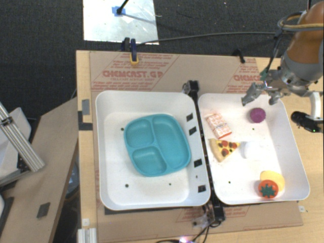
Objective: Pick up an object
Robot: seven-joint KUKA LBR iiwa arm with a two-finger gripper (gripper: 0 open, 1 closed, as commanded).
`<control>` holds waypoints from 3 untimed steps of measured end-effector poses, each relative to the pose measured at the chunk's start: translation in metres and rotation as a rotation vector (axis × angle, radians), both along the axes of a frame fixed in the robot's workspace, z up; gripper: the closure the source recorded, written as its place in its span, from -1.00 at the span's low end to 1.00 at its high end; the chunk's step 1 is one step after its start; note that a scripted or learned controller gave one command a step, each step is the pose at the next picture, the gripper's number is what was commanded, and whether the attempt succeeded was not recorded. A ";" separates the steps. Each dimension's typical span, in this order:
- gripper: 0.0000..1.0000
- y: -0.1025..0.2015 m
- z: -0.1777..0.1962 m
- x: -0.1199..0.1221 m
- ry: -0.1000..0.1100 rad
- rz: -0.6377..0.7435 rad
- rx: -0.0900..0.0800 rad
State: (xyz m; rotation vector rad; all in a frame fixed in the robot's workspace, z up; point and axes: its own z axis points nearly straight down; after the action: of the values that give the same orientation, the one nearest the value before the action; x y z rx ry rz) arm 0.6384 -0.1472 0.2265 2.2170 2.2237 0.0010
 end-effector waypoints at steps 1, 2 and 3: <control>-1.00 0.003 -0.055 0.010 0.003 0.004 0.001; -1.00 -0.001 -0.102 0.018 0.002 0.004 0.000; -1.00 0.000 -0.144 0.018 0.002 0.005 0.000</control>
State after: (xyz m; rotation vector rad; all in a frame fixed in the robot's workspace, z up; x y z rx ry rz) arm 0.6564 -0.1473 0.0829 2.2125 2.2297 -0.0008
